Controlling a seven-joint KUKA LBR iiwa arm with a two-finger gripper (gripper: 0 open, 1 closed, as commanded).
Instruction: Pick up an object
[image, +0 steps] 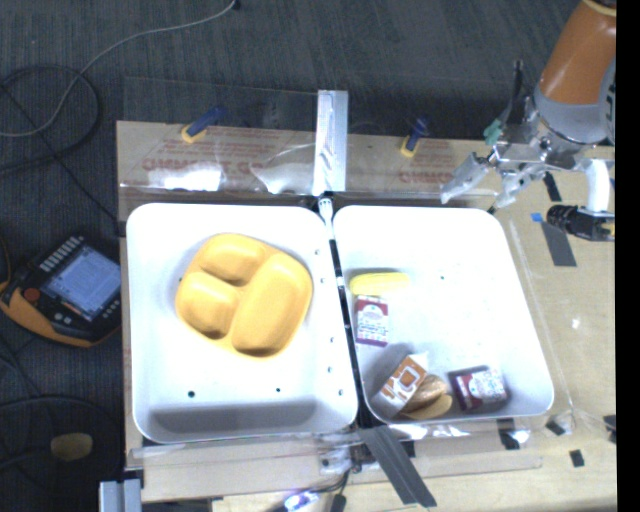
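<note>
My gripper (482, 190) hangs above the far right corner of the right bin (520, 300), outside its rim, under the orange-banded wrist (578, 60). Its fingers (458, 186) are spread open with nothing between them. In the right bin lie a yellow block (378, 282), a red-and-white small box (371, 322), an orange-brown packet (403, 382), a brown round piece (432, 404) and a dark red box (478, 388). The left bin (160, 400) holds a big yellow lumpy object (243, 293).
A metal post (332, 140) stands behind the seam between the bins. Clear plastic bags (190, 176) and two blue-yellow clamps (203, 122) lie along the back board. A handheld controller (72, 288) sits on the floor at left.
</note>
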